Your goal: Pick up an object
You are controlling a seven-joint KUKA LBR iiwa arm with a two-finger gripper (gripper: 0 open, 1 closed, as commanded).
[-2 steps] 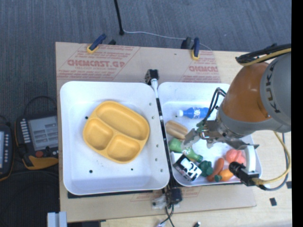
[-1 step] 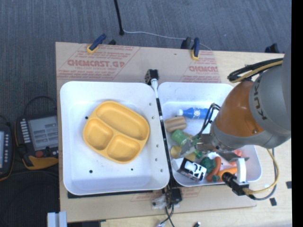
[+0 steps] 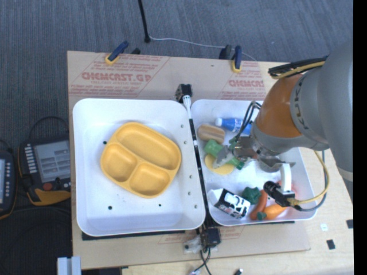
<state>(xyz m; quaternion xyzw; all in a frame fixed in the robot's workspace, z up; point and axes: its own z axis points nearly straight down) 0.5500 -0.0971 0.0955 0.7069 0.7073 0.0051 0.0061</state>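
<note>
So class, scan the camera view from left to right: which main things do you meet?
Grey controller box → yellow divided plate in the left bin → black-and-white block → toy carrot → orange-banded arm.

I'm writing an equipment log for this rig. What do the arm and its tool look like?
The arm is bulky and rounded, grey, with a broad orange band above the wrist. Dark cables run along the wrist, and a thin yellowish cable loops beside it. The tool is small, metallic grey with dark parts.
</note>
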